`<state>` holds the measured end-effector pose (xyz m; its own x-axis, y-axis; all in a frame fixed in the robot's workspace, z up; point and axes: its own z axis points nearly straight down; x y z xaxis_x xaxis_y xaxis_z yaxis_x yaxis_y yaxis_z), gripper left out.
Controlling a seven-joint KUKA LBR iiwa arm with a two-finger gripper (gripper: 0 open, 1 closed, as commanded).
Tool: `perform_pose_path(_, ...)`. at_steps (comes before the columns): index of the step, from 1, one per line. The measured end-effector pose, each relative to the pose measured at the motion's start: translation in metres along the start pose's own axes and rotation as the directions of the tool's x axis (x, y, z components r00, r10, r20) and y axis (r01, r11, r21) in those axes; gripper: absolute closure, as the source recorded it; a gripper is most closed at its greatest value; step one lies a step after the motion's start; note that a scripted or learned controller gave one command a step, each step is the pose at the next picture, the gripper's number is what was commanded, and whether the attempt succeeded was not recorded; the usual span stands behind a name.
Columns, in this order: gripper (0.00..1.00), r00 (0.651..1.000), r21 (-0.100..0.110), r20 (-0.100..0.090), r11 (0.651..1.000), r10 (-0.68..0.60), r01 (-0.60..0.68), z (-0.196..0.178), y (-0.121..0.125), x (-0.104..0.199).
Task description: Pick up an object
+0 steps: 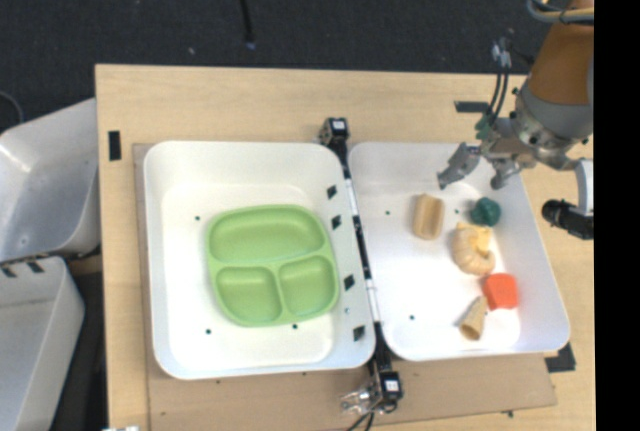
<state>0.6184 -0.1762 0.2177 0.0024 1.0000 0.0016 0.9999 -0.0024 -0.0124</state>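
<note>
tool open, nothing in it, hovering at 12 o'clock of the right bin. Nearest target: tan block at its 7 o'clock, lying flat, clear of the rest. Looks light and rigid, likely easy; pinch across the short sides. Teal ball beside it would probably roll

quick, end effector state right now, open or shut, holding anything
end effector: open, nothing between its fingers, hovering over the right bin near the green object.
</note>
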Motion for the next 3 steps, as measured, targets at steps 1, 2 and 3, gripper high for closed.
perform_pose_path(1, 0.00, 1.000, -0.014, 0.003, 1.000, -0.004, 0.004, -0.009, 0.003, 0.000)
perform_pose_path(2, 0.00, 1.000, -0.011, 0.004, 1.000, -0.003, 0.003, 0.034, 0.007, -0.001)
perform_pose_path(3, 0.00, 1.000, -0.009, 0.003, 1.000, -0.002, 0.002, 0.095, 0.001, -0.001)
